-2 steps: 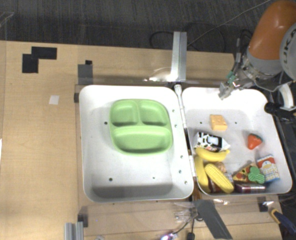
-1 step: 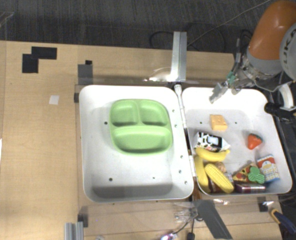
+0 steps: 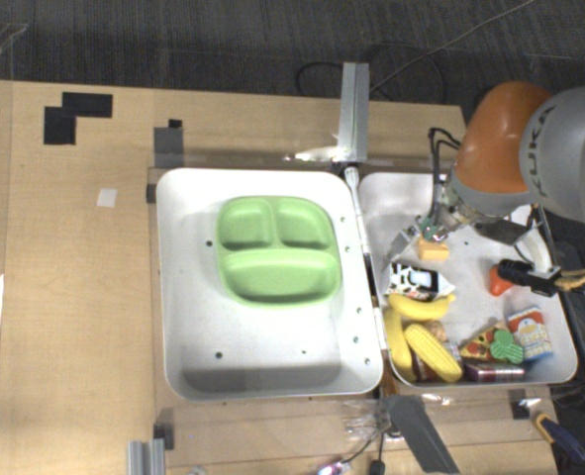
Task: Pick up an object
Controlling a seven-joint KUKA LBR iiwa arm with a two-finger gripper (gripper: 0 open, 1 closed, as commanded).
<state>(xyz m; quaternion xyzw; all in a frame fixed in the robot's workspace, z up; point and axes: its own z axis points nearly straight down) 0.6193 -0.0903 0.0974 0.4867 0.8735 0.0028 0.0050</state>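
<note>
A grey arm [image 3: 559, 156] reaches in from 3 o'clock over two white bins. The left bin [image 3: 188, 364] carries a green divided plate [image 3: 275, 247] at its centre. The right bin [image 3: 391, 196] holds every candidate for your pick. Most of them crowd its 6 o'clock end: a banana [image 3: 421, 307], a corn cob [image 3: 436, 352] just below it, a green toy [image 3: 507, 346] toward 5 o'clock, and a black-and-white piece [image 3: 414, 282] touching the banana's upper edge. The gripper [image 3: 431, 228] hangs over the bin's 10 o'clock quarter. At this slant you cannot tell whether it is open or closed, and nothing can be made out in its hold. Just below it, at its 6 o'clock, lies a small pale orange block [image 3: 434, 251], apart from the heap with bare bin floor at its 3 o'clock. That block looks like the likeliest target. To do this well, centre the gripper over the block before you descend, since it now sits slightly toward the block's 12 o'clock. Close across the block's short sides, and go low enough to catch a piece this flat. Keep clear of the black-and-white piece near the block's 7 o'clock, because a nudge there could shove the block into the heap. Lift straight up, and count the pick as made only once you see the block held.
</note>
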